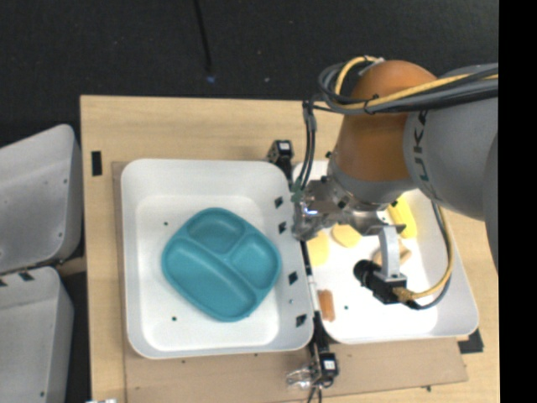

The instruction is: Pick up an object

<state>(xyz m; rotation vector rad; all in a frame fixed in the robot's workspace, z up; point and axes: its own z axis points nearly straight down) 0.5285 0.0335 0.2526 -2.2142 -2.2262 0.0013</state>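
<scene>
On your left the pale wooden surface [101,124] shows a bare strip outside the left bin [134,250]. In that bin lies a teal divided plate [220,263], flat and turned at a slant. You have white floor open all round it, widest along the bin's left and top walls; its right rim comes near the right wall but stays apart from it.

Where the two bins meet, the hand [312,215] sits low, right at the shared walls and just inside the right bin [436,317]. You cannot tell whether it is apart or together, as the wrist covers it, and nothing shows held in it.

Below the hand, a small orange-brown piece [327,304] lies close to the right bin's left wall. Yellow pieces [346,235] lie just beside the hand, partly under the grey arm [382,133], which overhangs the bin's upper half. The lower right corner of the floor is your open room
</scene>
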